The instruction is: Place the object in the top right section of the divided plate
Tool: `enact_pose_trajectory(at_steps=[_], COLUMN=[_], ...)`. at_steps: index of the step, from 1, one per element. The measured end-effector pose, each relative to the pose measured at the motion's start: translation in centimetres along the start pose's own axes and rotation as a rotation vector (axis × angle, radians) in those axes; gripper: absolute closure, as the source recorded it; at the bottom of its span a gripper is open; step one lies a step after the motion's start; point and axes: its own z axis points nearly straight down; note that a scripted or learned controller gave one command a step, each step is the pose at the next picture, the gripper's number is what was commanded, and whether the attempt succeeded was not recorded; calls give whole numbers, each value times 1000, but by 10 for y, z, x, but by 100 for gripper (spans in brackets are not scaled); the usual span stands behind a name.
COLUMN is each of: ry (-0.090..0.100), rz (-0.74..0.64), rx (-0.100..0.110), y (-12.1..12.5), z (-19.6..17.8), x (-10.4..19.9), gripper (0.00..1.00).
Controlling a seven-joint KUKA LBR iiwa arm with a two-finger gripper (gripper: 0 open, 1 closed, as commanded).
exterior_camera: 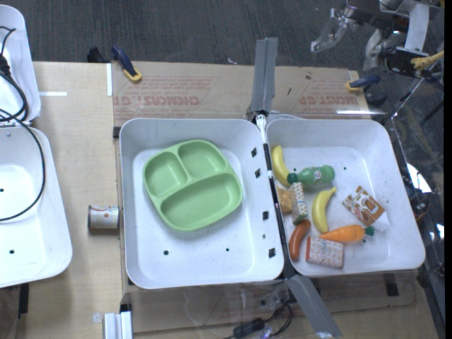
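Nearest the camera in the right white bin (pixel 395 256) lies one flat red-and-white packet (pixel 325 252), with one orange plastic carrot (pixel 345 234) just above it, its long axis running roughly left-right and its green end toward the right. One red-orange sausage-shaped toy (pixel 298 237) lies at the packet's left. A little farther back are two yellow plastic bananas, one (pixel 322 208) curved upright in the middle of the bin, the other (pixel 280 164) near the divider. Between them sit one small tan-and-white box (pixel 294 200) and one green plastic bottle (pixel 315 176) lying on its side, cap to the left. One brown-and-white snack packet (pixel 363 206) lies to the right.

The left white bin (pixel 134 260) holds one green divided plastic plate (pixel 193 184) with three sections; no object lies in any of them.

Farthest back, the gripper (pixel 332 34) hangs above the bench beyond the bins, fingers spread apart, holding nothing.
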Motion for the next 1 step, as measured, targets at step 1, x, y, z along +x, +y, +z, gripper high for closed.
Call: enact_pose_trajectory(at_steps=[1], ry=[0], rz=[0], rx=[0], y=[0], z=[0], x=[0], gripper=[0])
